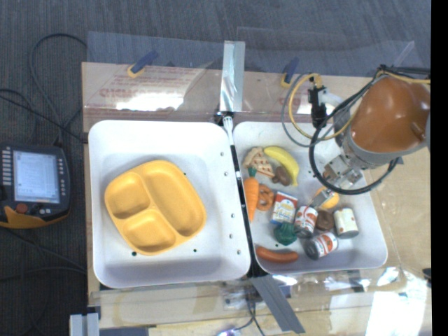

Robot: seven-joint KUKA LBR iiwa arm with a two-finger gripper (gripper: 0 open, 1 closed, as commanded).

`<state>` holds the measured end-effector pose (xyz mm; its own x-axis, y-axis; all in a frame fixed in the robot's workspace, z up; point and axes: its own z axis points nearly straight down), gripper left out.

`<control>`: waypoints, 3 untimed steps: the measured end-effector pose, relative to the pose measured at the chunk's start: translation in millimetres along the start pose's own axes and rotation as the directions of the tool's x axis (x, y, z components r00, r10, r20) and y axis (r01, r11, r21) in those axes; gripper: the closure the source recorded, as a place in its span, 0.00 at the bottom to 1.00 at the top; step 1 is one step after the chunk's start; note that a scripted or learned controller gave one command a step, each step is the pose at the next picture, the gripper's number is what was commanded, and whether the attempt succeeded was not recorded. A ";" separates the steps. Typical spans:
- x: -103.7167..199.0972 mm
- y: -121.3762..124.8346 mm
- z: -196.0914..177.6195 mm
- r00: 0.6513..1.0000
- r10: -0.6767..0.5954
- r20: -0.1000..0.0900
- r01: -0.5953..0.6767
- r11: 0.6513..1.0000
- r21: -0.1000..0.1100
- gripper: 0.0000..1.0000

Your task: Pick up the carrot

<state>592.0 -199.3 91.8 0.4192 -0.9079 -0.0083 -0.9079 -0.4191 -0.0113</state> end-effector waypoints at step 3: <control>5.8 -9.5 1.3 0.960 -0.279 -0.001 0.279 0.960 0.000 0.00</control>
<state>603.0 -200.6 90.6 0.6555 -0.7552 -0.0035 -0.7551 -0.6554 -0.0133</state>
